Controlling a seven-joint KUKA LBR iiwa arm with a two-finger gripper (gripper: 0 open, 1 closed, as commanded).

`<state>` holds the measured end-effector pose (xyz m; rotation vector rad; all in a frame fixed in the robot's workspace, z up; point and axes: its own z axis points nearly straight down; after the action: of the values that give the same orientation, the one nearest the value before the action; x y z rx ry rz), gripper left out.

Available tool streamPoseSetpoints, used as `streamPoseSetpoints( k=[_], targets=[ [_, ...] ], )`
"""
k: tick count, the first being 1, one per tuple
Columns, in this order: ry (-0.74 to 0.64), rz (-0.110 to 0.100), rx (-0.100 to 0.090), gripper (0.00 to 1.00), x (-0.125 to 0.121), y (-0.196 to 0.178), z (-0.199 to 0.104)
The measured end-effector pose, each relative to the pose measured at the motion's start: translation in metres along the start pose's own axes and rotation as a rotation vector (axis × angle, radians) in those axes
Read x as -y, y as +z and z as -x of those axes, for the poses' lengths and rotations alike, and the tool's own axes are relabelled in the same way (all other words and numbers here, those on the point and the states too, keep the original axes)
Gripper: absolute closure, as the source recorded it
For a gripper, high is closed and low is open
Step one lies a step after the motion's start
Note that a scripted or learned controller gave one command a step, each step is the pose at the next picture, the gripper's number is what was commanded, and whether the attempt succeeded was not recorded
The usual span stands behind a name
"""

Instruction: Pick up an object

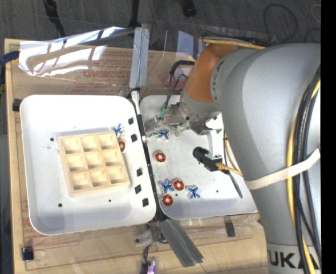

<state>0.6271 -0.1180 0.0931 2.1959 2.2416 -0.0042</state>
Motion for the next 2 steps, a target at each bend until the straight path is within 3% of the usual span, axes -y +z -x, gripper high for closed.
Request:
streamPoseSetpoints(
  k=[1,2],
  targets=[
    [-0.02,0.001,0.004,0.0,-0.03,-0.0017,-0.0002],
    [-0.031,-0.002,-0.001,1.0,-0.0307,-0.0111,-0.0055]
  ],
)
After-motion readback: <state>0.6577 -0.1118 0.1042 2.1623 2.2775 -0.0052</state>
